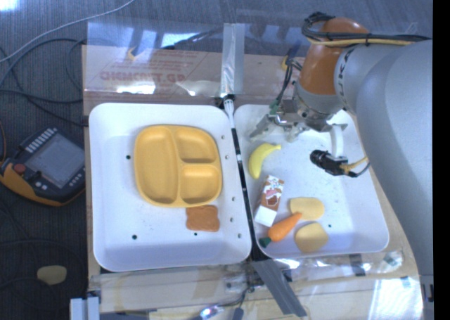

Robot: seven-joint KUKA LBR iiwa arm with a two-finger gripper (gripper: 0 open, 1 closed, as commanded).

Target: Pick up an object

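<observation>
Beside one banana (pixel 262 158) lie one carrot (pixel 284 227), two potatoes (pixel 307 207).

The arm (pixel 394 100) is running off the right edge, covering the right bin's (pixel 365 238) far right corner; the gripper (pixel 285 120) is showing too small to tell its finger spacing; the carton's (pixel 270 199) print is reading as blur; the pendant (pixel 42 167) is overrunning the left edge.
</observation>
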